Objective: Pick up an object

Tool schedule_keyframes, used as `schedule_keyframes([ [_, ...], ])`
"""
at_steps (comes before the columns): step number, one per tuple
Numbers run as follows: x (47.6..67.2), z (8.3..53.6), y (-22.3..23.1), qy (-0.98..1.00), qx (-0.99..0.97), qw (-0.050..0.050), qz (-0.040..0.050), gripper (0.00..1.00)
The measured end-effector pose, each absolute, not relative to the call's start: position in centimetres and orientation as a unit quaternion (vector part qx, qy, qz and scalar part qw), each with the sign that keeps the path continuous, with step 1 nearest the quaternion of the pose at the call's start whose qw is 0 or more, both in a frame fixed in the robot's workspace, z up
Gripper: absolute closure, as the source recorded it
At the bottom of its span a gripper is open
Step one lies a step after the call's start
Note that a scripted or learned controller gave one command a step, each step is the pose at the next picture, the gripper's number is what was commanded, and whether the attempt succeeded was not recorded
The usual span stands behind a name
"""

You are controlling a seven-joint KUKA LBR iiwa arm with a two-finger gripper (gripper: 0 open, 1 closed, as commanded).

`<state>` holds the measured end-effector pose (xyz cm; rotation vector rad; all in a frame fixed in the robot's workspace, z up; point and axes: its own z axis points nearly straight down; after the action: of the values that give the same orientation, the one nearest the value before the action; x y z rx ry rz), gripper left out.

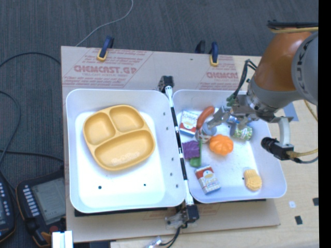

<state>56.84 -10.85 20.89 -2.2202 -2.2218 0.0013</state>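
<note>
Bench (83, 71): a flat tan board printed with red lettering is seen, held at its far edge by blue-and-yellow clamps (106, 46); a strip of bare board is left around both bins.
Left bin (77, 190): a shallow white tray with rounded corners is set on the left half; wide bare floor is left at 6 o'clock of the plate.
Right bin (271, 187): a matching white tray is set touching the left one along a black centre rail; open floor is found between 5 and 6 o'clock, among the small items.
Arm (282, 66): a smooth orange band over a grey wrist is seen entering at 3 o'clock, hanging over the right bin's far right corner.
Plate (120, 137): a glossy yellow divided dish with three compartments is laid tilted in the left bin.
Gripper (220, 119): it is lowered over the right bin's far half, at 12 o'clock of the pumpkin; whether the jaws are wide or narrow cannot be told, as they are lost among the clutter.
Pumpkin (221, 145): a ribbed orange toy lies near the bin's middle.
Carton (207, 180): a small red-and-white box lies at 6 o'clock.
Grapes (191, 150): a knobbly purple cluster lies beside the rail.
Corn (252, 180): a bumpy yellow piece lies at 4 o'clock, apart from the rest.
</note>
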Motion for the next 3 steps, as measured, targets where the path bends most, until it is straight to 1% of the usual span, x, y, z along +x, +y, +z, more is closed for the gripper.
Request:
schedule_keyframes([
  [1, 58.95, 9.41, -12.73, -0.707, -0.707, 0.0, 0.0003, 0.0],
  [2, 58.97, 10.4, -12.73, -0.707, -0.707, 0.0, 0.0002, 1.0],
  [3, 58.95, 10.34, -12.72, -0.707, -0.707, 0.0, 0.0005, 0.0],
])
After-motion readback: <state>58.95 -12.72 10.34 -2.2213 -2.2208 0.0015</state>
